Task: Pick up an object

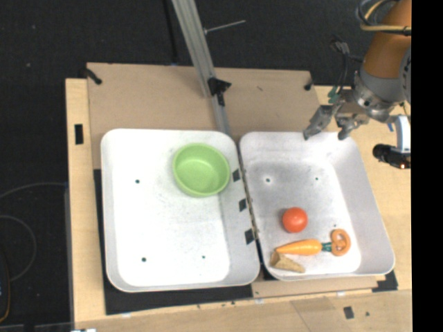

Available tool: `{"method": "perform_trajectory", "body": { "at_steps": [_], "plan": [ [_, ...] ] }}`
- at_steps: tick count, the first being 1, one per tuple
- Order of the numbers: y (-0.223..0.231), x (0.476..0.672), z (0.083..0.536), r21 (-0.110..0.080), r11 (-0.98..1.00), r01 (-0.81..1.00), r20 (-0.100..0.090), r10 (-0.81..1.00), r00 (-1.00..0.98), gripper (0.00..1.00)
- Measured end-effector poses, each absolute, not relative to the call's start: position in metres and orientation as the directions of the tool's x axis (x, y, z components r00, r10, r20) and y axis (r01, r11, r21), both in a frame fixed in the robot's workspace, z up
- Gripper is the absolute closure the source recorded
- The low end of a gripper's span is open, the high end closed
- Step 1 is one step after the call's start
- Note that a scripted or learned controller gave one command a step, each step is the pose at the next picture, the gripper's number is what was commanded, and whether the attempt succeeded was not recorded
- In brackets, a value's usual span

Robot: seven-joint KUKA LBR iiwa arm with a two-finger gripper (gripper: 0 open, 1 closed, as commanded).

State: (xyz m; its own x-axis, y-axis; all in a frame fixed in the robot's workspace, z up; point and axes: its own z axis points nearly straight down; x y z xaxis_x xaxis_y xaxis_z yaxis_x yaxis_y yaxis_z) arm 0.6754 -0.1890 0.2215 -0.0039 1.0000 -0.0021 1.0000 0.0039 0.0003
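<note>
One green bowl (201, 169) sits at two o'clock in the left bin (124, 206), while one tomato (295, 219), one carrot (300, 247), one wedge (286, 262) and one orange ring (340, 241) crowd the right bin (311, 164) at five o'clock, where the empty, spread-fingered gripper (329, 128), hovering at one o'clock, risks nudging neighbours.

A light wooden tabletop (78, 213) stood on a dark floor (41, 33). A brown board (145, 99) covered its far part. Two shallow white bins lay side by side on a black mat (173, 293): the left bin (159, 234) and the right bin (304, 171), their inner rims touching, with small black clips (243, 205) along the seam. A grey metal pole (192, 37) slanted down toward the far end of that seam.
</note>
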Motion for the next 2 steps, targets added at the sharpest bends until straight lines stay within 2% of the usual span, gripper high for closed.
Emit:
{"method": "perform_trajectory", "body": {
  "at_steps": [1, 2],
  "plan": [
    [-0.190, 0.675, 0.222, -0.001, 0.005, 1.000, -0.004, 1.000, -0.005, 0.00],
    [-0.183, 0.675, 0.163, -0.004, 0.005, 1.000, -0.002, 1.000, -0.005, 0.00]
  ]
}}
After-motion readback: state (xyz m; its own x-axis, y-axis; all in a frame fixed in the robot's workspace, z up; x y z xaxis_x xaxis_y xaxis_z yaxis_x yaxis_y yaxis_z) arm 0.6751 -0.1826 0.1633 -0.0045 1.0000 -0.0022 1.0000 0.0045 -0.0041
